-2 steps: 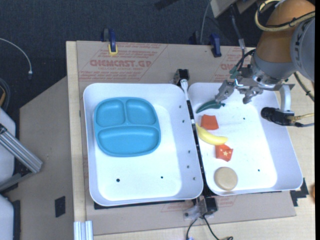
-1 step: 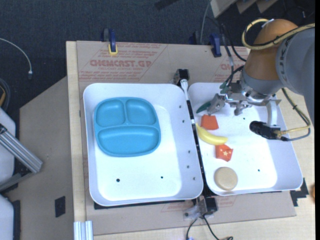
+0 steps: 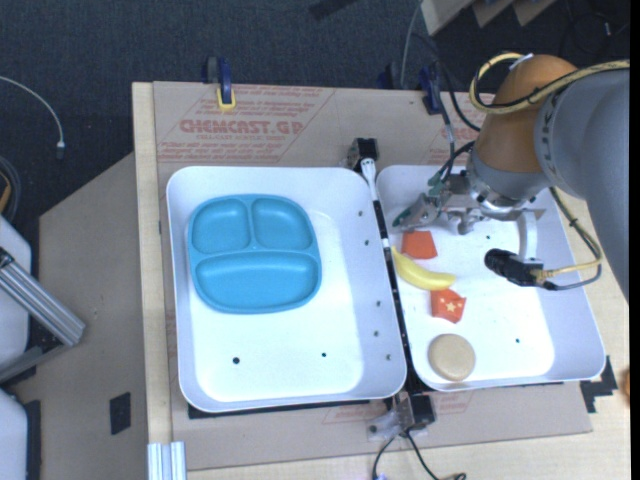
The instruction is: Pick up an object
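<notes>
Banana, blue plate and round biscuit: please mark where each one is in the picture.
banana point(image 3: 422, 271), camera view, on the middle of its curved yellow body.
blue plate point(image 3: 255, 252), camera view, on the ridge between its compartments.
round biscuit point(image 3: 451, 356), camera view, on the centre of its tan top.

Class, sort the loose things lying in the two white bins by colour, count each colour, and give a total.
Blue: 1, the blue divided plastic plate
Red-orange: 2, the red-orange wedge and the red chunk with a pale spot
Yellow: 1, the yellow toy banana
Tan: 1, the round tan disc
Total: 5
</notes>
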